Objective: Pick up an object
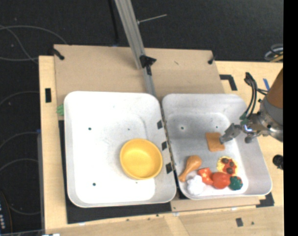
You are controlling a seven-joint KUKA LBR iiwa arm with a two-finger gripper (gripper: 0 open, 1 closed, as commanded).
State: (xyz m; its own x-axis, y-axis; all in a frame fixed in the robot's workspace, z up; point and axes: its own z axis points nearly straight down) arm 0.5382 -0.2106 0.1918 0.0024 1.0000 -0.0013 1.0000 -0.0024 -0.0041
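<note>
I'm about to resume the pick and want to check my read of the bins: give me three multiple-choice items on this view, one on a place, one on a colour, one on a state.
1. Where is the bowl?
A. left bin
B. right bin
C. on the bench outside the bins

2. What colour is the bowl?
A. blue
B. yellow
C. black

3. How does the bowl sit?
A. upside down
B. upright, opening up
C. stacked on the drumstick

Key: 1 A, it rests on the floor of the left bin. 2 B, its whole surface is yellow. 3 B, its hollow faces the camera, while the drumstick lies in the right bin.
</note>
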